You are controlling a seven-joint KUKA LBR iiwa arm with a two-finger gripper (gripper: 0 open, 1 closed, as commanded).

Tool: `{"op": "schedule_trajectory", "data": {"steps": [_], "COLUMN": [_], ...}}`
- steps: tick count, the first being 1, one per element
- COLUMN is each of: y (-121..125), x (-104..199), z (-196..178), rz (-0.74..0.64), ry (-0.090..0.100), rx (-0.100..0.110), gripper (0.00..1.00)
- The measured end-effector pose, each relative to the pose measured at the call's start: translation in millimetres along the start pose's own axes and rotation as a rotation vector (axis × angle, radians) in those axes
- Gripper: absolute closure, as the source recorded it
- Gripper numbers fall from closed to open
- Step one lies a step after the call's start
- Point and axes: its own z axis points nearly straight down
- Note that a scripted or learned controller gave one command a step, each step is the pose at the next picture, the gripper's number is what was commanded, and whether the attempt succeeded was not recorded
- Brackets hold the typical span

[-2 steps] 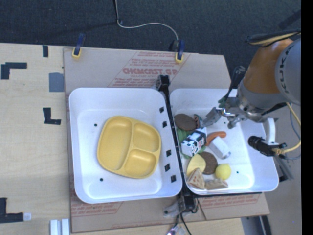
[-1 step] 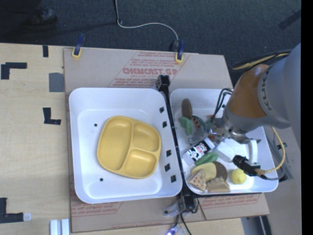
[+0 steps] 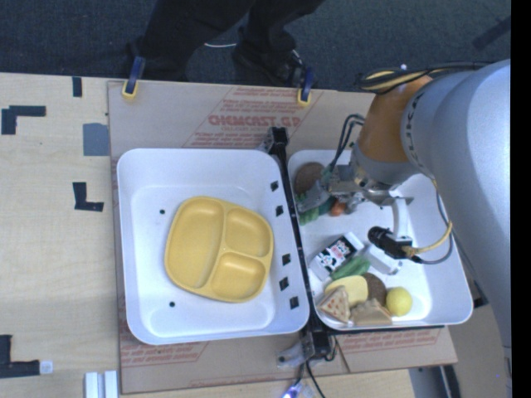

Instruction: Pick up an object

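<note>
My gripper (image 3: 325, 194) is low over the far left corner of the right bin (image 3: 444, 305), under the arm's orange band (image 3: 386, 131). It sits right beside a brown round piece (image 3: 308, 175), a green piece (image 3: 308, 215) and a small orange-red piece (image 3: 336, 209); whether it touches any of them is unclear. Nothing is visibly lifted. Nearer the front lie a black-and-white carton (image 3: 332, 255), a green pod (image 3: 354, 268), a yellow banana-like piece (image 3: 348, 288), a lemon (image 3: 399, 301) and a triangular sandwich piece (image 3: 336, 307).
The left bin (image 3: 137, 189) holds a yellow divided plate (image 3: 220, 248). A black divider (image 3: 292, 247) runs between the bins. The arm's grey body (image 3: 473, 156) covers the right bin's far right side. A cable (image 3: 436, 247) loops over that bin.
</note>
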Motion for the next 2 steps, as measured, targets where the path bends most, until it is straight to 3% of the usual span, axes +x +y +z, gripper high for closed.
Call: {"op": "schedule_trajectory", "data": {"steps": [1,2], "y": [-1,52], "x": [-1,20], "z": [-11,-104], "rz": [0.003,0.000], "ry": [0.002,-0.002], "rx": [0.003,-0.011], "gripper": [1.00,1.00]}}
